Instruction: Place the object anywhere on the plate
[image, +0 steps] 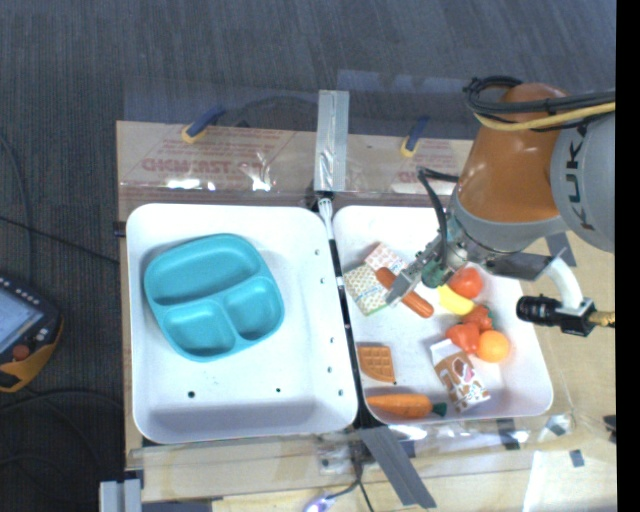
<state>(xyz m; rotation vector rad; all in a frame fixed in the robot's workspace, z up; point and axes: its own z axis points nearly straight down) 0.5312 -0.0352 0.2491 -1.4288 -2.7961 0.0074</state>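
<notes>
over right bin (540, 400), claw (425, 272) low among toy foods, grip state cannot tell. blue plate (210, 295) in left bin bare; pick and transfer both pending.

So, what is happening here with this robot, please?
The KUKA arm has its claw down in the right bin, among toy foods: a carrot, a waffle, an orange and small cartons. The blue divided plate sits in the left bin with nothing on it yet.
</notes>
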